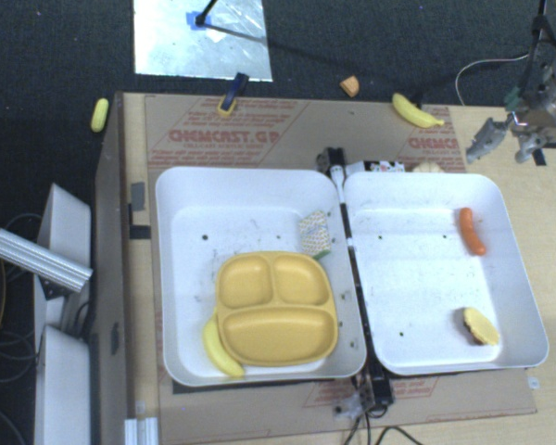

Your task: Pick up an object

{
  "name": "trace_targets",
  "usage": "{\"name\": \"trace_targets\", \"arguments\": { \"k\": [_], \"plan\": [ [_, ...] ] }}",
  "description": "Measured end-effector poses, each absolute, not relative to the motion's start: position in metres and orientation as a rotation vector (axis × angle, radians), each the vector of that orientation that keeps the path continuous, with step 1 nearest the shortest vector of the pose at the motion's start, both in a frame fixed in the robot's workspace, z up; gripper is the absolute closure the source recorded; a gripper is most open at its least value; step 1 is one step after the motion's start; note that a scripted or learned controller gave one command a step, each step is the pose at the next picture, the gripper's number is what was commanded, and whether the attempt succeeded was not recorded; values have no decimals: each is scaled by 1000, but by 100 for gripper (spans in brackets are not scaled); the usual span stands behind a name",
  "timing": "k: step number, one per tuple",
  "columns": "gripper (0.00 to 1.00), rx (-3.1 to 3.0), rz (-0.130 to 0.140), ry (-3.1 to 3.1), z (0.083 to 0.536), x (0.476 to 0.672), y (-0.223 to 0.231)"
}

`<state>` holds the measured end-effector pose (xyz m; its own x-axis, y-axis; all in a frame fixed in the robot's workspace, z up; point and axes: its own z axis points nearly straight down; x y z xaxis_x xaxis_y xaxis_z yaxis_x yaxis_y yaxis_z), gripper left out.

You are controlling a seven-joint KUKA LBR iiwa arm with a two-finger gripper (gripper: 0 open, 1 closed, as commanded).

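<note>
My gripper hangs at the upper right, beyond the far right corner of the right bin. Its two grey fingers stand apart, open, with nothing between them. In the right bin an orange sausage-shaped piece lies near the right wall, and a small yellow piece lies near the front right corner. The left bin holds a yellow divided plate, a banana at the plate's front left, and a small patterned piece by the inner wall.
On the cardboard behind the bins lie a second banana, a small orange piece and a blue and yellow tool. A yellow object lies off the bench's left corner. A metal rail juts in at left.
</note>
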<state>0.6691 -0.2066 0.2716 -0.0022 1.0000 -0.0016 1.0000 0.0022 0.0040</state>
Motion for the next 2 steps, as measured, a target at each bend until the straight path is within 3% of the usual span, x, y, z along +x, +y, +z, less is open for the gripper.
{"name": "trace_targets", "arguments": {
  "k": [1, 2],
  "plan": [
    [0, 2216, 3, 2221, 272, 669, -207],
    [0, 2221, 0, 2222, 188, 635, -206]
  ]
}}
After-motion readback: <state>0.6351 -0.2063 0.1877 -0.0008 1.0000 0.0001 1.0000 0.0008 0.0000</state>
